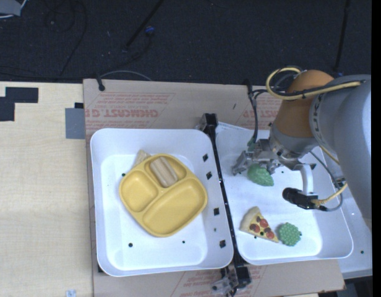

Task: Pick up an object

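My gripper [257, 163] is low in the right bin [329, 243], near its back left part, and it stands open. A green leafy toy [261, 177] lies on the bin floor just in front of the fingertips; nothing is held between them. Nearer the front of the same bin lie a toy pizza slice [258, 223] and a green bumpy ball [289, 234], side by side and almost touching.
In the left bin [110, 240] a yellow divided plate [172, 209] holds a tan bread-like piece [164, 171] in its back compartment. A black divider [218, 190] runs between the bins. A black cable fitting [300, 197] hangs off the arm over the right bin.
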Available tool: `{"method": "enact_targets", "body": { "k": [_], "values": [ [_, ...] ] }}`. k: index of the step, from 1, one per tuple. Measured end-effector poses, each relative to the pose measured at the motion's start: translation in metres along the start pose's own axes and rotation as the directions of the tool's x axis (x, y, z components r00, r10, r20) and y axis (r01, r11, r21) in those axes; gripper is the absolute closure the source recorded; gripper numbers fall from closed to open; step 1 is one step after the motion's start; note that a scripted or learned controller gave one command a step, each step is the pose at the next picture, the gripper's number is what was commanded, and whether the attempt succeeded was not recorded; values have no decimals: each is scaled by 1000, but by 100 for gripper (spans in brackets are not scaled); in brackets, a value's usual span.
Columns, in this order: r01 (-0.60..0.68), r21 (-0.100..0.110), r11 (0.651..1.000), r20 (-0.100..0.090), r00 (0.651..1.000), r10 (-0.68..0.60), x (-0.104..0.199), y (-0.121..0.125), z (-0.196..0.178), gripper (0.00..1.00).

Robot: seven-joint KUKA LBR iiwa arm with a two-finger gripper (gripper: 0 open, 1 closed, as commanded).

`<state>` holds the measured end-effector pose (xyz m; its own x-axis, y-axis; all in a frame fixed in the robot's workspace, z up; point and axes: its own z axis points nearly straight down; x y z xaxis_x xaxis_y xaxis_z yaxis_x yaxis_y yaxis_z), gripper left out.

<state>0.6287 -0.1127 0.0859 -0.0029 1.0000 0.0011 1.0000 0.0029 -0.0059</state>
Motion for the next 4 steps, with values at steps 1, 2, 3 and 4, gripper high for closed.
{"method": "enact_targets", "body": {
  "k": [1,2,3,4],
  "values": [
    [-2,-2,1000,0,1000,2,-1,1,-12,100],
    [-5,-9,1000,2,1000,5,-4,-1,-76,100],
    [-3,-6,1000,1,1000,3,-5,-4,-118,100],
    [-1,-8,1000,1,1000,1,2,-5,-177,100]
  ]
}}
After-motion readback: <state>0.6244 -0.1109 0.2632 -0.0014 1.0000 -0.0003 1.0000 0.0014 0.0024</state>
